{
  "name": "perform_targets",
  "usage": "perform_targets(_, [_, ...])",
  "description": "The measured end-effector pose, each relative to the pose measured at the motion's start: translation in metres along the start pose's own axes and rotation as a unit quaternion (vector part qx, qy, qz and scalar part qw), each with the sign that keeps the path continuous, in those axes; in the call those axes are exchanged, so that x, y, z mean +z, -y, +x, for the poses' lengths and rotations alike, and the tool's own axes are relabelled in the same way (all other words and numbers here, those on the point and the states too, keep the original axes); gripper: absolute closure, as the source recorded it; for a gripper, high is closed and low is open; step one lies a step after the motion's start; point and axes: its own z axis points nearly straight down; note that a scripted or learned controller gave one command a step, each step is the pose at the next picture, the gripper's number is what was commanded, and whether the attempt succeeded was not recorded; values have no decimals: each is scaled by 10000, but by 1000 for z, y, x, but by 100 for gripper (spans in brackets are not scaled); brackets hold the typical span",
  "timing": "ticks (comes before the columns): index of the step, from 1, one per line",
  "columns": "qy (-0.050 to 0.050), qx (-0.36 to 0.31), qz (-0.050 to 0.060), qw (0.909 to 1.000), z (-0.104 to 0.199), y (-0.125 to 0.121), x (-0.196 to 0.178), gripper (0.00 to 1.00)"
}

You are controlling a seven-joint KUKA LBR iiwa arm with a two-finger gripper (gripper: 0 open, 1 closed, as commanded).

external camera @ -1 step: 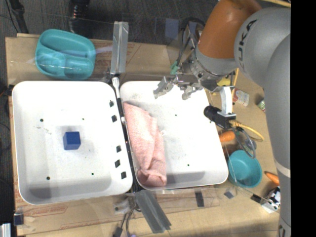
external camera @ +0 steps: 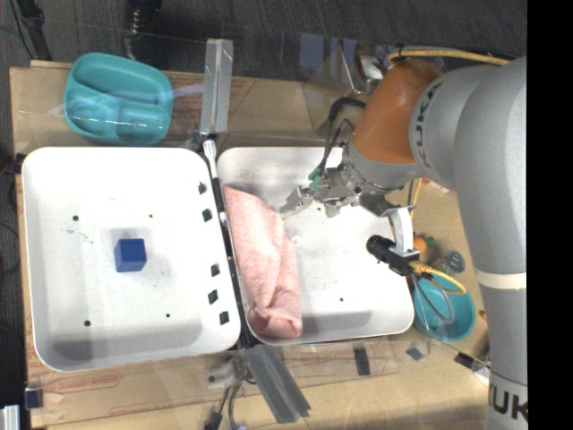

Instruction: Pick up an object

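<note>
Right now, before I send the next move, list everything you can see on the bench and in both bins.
Block: one, blue, left bin, toward its middle.
Cloth: one, pink, folded, right bin, along its left wall.
Left bin: one, white, shallow.
Right bin: one, white, shallow, beside the left bin.
Tray: one, teal, on the bench behind the left bin.
Bowl: one, teal, off the right bin's near right corner.
Arm: one, grey with orange band, reaching in from the right.
Gripper: one, over the right bin, near the cloth's far end.

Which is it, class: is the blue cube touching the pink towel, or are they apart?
Apart. The camera view shows the blue cube in the left bin and the pink towel in the right bin.
</note>
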Motion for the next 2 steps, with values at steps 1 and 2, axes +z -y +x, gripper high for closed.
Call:
perform_targets(1, [0,-666,-25,9978,35,20,59,0])
perform_targets(2, [4,-555,-21,9985,33,-40,58,0])
